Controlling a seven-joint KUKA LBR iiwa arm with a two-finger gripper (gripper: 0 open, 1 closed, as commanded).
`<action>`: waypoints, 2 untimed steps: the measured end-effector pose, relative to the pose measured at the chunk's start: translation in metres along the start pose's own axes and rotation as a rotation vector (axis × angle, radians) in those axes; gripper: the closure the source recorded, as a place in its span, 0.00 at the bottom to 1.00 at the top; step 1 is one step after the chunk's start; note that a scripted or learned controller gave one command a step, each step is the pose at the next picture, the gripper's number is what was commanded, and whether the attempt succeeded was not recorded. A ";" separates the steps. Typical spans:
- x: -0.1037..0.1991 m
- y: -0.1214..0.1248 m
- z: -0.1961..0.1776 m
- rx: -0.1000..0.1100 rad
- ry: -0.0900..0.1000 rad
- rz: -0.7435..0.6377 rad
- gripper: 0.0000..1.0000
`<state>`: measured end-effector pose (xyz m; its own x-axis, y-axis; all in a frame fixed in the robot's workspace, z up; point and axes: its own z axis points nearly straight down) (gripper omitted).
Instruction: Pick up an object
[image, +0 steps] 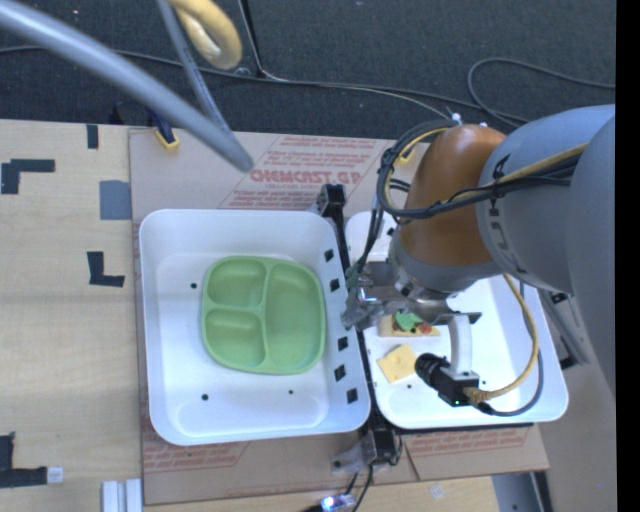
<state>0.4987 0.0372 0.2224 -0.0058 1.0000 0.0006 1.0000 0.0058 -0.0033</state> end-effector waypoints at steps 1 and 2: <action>0.049 0.005 0.009 0.000 0.000 0.000 1.00; 0.046 0.004 0.008 0.000 -0.001 0.003 0.00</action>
